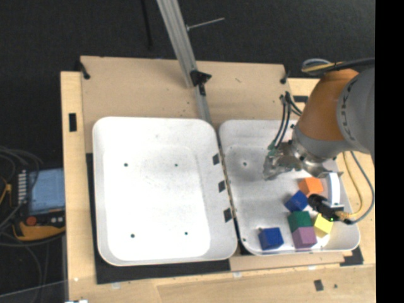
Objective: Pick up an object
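Grey arm (orange wrist band)

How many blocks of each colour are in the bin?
Blue blocks: 2 (the other)
Orange block: 1
Green block: 1
Purple block: 1
Yellow block: 1
Total: 6, all in the right bin.
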You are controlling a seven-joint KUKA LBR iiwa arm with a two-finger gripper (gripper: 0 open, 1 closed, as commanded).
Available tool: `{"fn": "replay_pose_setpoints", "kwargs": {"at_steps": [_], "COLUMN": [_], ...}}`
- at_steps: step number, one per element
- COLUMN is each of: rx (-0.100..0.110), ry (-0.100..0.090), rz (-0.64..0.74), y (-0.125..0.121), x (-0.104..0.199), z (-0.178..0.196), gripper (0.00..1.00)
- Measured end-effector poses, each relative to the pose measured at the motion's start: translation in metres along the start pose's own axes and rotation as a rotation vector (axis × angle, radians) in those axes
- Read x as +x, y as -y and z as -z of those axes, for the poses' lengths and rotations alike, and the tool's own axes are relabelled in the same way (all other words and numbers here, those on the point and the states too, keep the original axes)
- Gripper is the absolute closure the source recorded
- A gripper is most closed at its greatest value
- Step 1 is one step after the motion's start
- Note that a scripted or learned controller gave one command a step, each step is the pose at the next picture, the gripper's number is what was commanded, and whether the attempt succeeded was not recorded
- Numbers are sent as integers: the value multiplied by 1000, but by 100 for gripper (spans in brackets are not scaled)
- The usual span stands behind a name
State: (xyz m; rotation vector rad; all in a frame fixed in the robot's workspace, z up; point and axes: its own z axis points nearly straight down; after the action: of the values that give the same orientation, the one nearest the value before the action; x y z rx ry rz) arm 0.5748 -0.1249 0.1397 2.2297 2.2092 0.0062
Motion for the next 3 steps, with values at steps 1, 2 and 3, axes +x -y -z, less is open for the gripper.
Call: {"fn": "replay_pose_setpoints", "kwargs": {"at_steps": [1, 2, 3], "rx": [-2, 1, 4], "ry": [1, 0, 0], "rz": [13, 14, 15], "y": [-10, -11, -2], "x": [3, 3, 52], "z": [49, 64, 62], "gripper": [100, 100, 100]}}
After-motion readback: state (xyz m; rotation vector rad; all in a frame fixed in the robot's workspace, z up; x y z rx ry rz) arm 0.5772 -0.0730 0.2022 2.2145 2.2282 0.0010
